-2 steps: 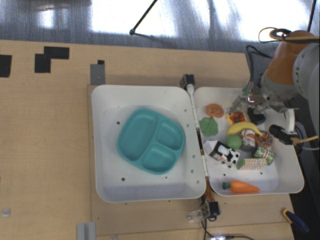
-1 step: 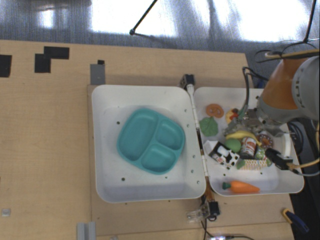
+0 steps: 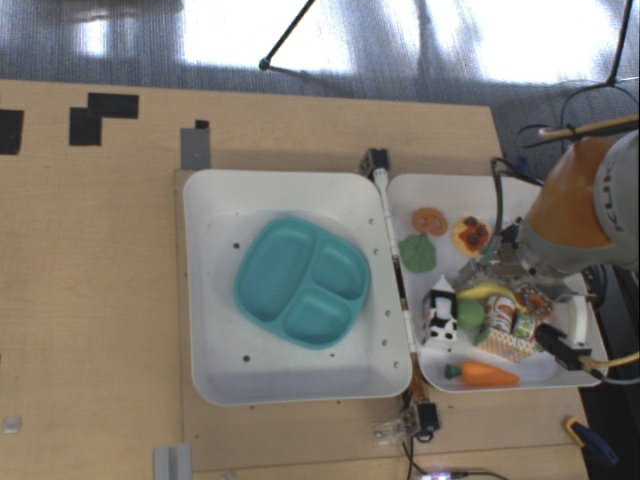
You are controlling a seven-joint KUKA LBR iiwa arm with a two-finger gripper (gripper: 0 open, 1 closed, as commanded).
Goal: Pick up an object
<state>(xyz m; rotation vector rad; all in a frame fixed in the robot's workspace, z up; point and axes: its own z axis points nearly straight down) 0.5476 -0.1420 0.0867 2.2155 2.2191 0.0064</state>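
Two shallow white bins of smooth plastic with rounded corners sit side by side on a pale wood-grain tabletop (image 3: 90, 298); the left bin (image 3: 215, 368) holds one teal tray (image 3: 303, 281), a glossy rounded square split into three compartments and turned at a slant; the right bin (image 3: 500, 190) holds a cluster of small toy foods; one flat orange-red slice (image 3: 430, 221) lies near its far wall, with one round yellow-and-red piece (image 3: 470, 235) just beside it; one crinkled green leaf (image 3: 418, 254) lies by the divider; one black-and-white carton (image 3: 440, 316) with cow patches stands nearer the front; one curved yellow banana (image 3: 482, 292) lies beside one can (image 3: 499, 317) with a red label, and a green-and-white box (image 3: 506, 342) touches the can; one tapered orange carrot (image 3: 487, 374) with a green end lies along the near wall; the arm (image 3: 575, 213), grey with a rounded orange band, reaches in from the right over the right bin; the gripper (image 3: 497, 261) hangs above the banana and the can, and whether it is parted or has hold of anything cannot be told; four black shapes (image 3: 90, 118) mark the tabletop's far left; beyond the tabletop lies grey ribbed flooring (image 3: 120, 28) with bright patches of light, crossed by one thin black rod (image 3: 300, 18).
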